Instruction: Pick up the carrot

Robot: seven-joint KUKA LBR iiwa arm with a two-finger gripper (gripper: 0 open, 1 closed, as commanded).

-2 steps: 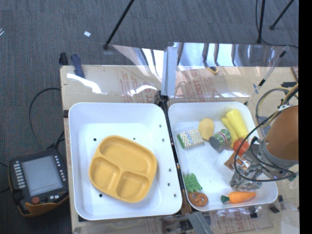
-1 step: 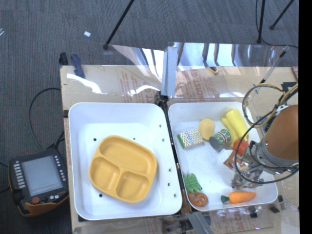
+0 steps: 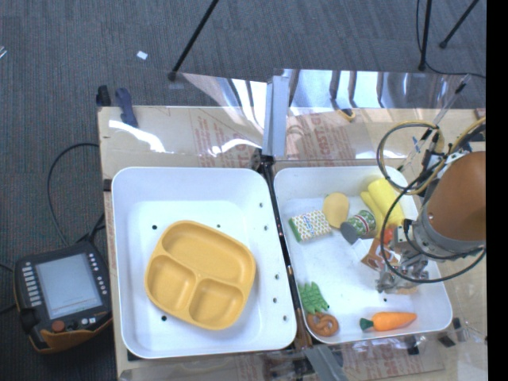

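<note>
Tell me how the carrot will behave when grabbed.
The carrot looks like a smooth plastic toy, so it is probably stiff and light. Its rounded, tapered body may roll or pivot if nudged off-centre. It lies flat close to the right bin's front wall, which might crowd a grasp from that side. The pincer is just above it in the view.

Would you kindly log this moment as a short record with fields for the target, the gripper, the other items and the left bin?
target: carrot, lying flat near the front edge of the right bin
gripper: gripper, above the right bin, behind the carrot, apart from it
other items: pretzel, green toy, can, yellow pieces
left bin: left bin holds a yellow divided tray
</note>
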